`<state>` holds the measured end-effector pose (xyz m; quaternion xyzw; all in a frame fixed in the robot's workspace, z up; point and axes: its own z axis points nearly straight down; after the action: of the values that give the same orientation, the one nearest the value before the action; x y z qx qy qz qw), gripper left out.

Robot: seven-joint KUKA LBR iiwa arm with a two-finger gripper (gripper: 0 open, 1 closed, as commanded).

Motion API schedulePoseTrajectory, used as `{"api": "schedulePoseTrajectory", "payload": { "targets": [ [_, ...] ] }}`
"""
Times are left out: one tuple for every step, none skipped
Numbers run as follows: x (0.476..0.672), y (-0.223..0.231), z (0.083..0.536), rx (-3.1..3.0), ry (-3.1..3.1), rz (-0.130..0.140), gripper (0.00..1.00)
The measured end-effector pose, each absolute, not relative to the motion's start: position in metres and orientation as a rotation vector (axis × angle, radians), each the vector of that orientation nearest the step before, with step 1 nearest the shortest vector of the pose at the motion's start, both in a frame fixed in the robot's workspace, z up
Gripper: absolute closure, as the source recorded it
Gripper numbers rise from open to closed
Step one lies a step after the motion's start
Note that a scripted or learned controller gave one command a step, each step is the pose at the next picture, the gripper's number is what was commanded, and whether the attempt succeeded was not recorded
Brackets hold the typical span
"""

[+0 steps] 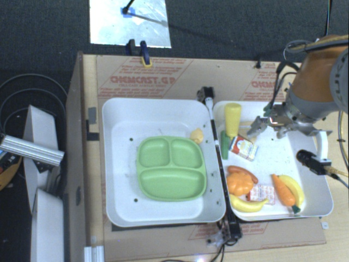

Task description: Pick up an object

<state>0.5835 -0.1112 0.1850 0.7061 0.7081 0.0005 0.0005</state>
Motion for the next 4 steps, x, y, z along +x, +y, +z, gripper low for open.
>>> {"api": "schedulePoseTrajectory", "payload": {
  "targets": [
    [0.639, -0.100, 0.102, 2.213, 2.229, 0.001, 0.00],
    [0.651, -0.154, 0.084, 2.221, 2.218, -0.001, 0.00],
    [0.665, -0.182, 0.083, 2.232, 2.240, -0.017, 0.00],
    [0.666, -0.181, 0.094, 2.225, 2.240, -0.017, 1.00]
  ]
}}
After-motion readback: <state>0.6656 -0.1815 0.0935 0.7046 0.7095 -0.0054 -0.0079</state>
